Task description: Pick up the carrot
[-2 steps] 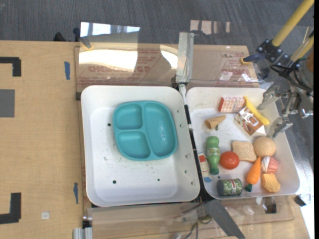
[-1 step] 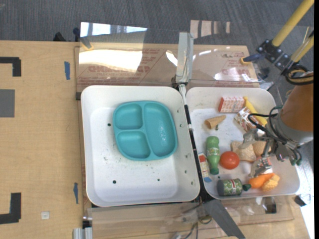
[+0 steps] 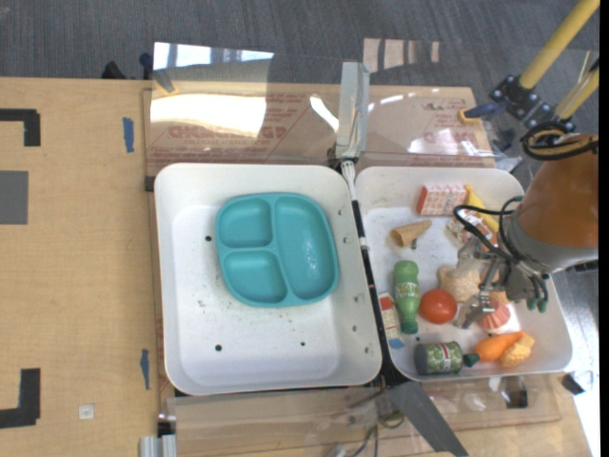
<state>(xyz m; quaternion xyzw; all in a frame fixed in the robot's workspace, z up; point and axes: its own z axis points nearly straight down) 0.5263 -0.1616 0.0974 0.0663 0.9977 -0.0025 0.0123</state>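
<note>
From my station I see two white bins side by side. The left bin (image 3: pixel 186 341) carries a teal divided plate (image 3: pixel 277 248) near its centre. The right bin (image 3: pixel 381 190) holds the clutter. The carrot (image 3: pixel 496 347) lies near that bin's front right corner, orange, touching a yellow-orange piece (image 3: pixel 519 351) on its right. A green can (image 3: pixel 438 357) lies on its side just left of the carrot. A red tomato (image 3: pixel 439 307) sits further back, with an upright green bottle (image 3: pixel 406 296) to its left. An ice-cream cone (image 3: pixel 410 233) and a red-and-white box (image 3: pixel 440 200) lie toward the rear.

The gripper (image 3: pixel 487 300) hangs low over the bin's right half — just behind the carrot, right of the tomato. Its fingers blur into the items beneath, so I cannot tell whether they are spread or pressed together. I see nothing clearly pinched.
</note>
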